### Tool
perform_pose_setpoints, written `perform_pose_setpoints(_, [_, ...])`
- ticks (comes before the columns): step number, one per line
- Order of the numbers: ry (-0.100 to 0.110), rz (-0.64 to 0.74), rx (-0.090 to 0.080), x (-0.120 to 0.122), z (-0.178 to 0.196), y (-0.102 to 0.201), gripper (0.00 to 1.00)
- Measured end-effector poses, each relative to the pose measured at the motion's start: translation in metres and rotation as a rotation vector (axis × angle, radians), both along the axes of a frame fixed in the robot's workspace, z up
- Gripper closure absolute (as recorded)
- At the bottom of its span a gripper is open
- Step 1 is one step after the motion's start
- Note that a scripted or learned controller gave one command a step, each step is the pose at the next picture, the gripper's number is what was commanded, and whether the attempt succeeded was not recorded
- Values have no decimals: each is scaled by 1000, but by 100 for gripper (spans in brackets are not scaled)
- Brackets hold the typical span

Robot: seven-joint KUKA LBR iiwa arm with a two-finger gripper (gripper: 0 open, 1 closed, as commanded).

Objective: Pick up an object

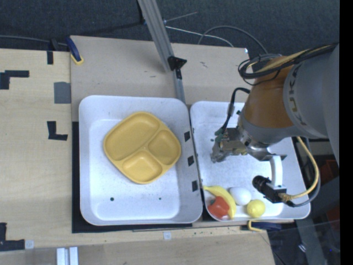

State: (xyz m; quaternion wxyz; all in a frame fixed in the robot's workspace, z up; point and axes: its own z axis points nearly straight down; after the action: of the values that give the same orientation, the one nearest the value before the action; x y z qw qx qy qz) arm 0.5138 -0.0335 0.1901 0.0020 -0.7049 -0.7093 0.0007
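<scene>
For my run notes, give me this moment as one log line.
gripper over right bin, nothing seen held | banana, tomato, egg, lemon at front edge | plate in left bin

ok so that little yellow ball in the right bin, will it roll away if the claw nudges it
Probably. The yellow ball looks round and smooth, so a side push would likely send it rolling. It sits near the bin's front wall beside a white ball, which may stop it quickly. It looks small, so likely light.
</scene>
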Motion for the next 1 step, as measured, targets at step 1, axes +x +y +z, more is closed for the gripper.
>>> perform_pose_setpoints(1, [-3,2,0,-6,22,53,100])
